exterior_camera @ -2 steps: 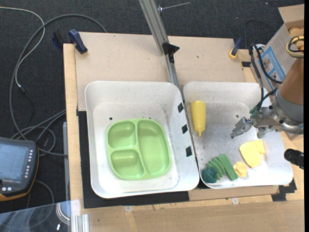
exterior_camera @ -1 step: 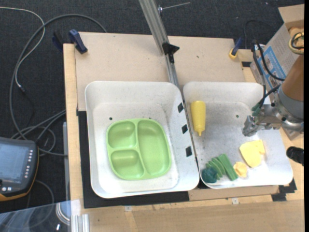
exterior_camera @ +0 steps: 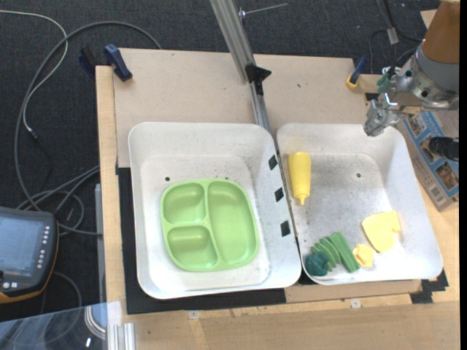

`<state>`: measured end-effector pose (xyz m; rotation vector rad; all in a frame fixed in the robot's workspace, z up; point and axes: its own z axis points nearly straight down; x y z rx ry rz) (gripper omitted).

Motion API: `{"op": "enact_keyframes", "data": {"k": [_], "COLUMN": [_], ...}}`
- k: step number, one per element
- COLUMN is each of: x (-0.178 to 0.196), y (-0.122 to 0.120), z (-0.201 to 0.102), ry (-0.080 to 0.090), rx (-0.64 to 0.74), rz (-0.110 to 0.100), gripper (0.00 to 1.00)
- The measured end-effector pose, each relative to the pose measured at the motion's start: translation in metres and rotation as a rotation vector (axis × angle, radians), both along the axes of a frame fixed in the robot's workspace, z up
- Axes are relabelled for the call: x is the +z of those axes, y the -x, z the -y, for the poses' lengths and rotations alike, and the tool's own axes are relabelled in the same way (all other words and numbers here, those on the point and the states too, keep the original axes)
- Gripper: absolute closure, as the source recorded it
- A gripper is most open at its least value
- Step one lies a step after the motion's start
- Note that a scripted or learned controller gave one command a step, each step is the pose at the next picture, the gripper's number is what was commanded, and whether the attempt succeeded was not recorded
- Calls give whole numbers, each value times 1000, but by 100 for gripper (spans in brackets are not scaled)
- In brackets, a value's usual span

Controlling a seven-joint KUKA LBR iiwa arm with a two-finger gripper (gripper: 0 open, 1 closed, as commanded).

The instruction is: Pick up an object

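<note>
In the right bin (exterior_camera: 408,168) lie a yellow bottle (exterior_camera: 300,176) near the left wall, a green toy (exterior_camera: 330,254) at the front, a small yellow piece (exterior_camera: 363,255) beside it, and a pale yellow wedge (exterior_camera: 382,230) to the right. My gripper (exterior_camera: 375,122) hangs at the bin's far right corner, well above and away from these objects. Nothing shows between its fingers.
The left bin (exterior_camera: 146,152) holds a green divided plate (exterior_camera: 210,224). A metal pole (exterior_camera: 233,28) slants down to the gap between the bins. Cables and a tablet (exterior_camera: 22,252) lie on the floor at left. A printed box (exterior_camera: 434,159) sits right of the bins.
</note>
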<state>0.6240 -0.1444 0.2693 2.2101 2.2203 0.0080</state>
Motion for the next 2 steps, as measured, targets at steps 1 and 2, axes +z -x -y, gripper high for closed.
{"op": "enact_keyframes", "data": {"k": [1, 2], "x": [26, 35], "y": [21, 21], "z": [-32, -30], "ry": [-5, -1], "rx": [0, -1], "rz": [-8, -7], "gripper": [100, 100]}}
